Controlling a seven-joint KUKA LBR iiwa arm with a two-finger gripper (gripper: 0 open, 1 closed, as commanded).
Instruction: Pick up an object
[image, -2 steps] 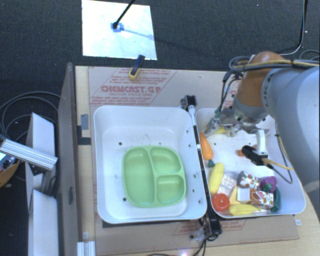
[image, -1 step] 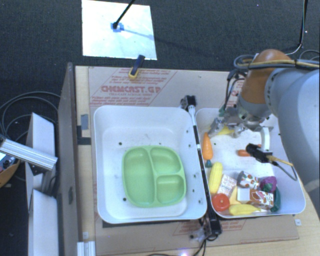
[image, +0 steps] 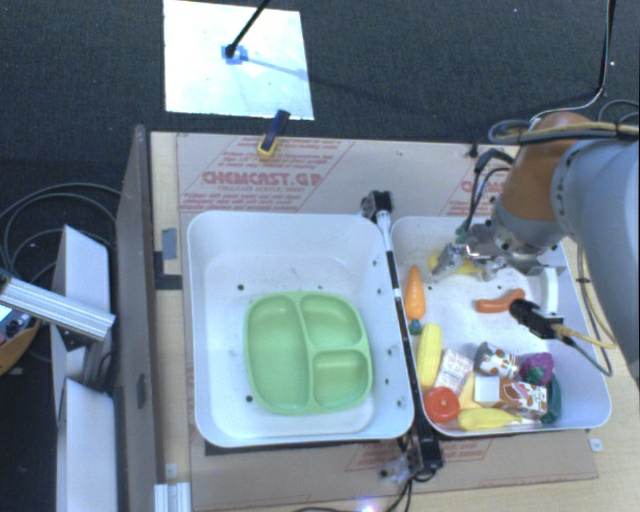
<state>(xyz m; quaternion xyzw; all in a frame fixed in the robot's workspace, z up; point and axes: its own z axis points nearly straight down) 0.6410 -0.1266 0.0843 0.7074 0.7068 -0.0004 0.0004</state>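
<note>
Hovering over the right bin (image: 590, 400), the jaws (image: 462, 255) have a state I cannot tell.

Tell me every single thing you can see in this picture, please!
white bins: 2, white, side by side on the bench
divided plate: 1, light green, in the left bin
toy carrot: 1, orange, right bin, by the left wall
toy corn: 1, yellow, right bin, below the carrot
toy tomato: 1, red-orange, right bin, near corner
toy sausage: 1, orange, middle of the right bin
small toy packets: a pile, mixed colours, right bin, near edge; count unclear
paper sheet: 1, white, on the floor beyond the bench
arm: 1, grey and orange, from the right
gripper: 1, low over the right bin's far end
</note>
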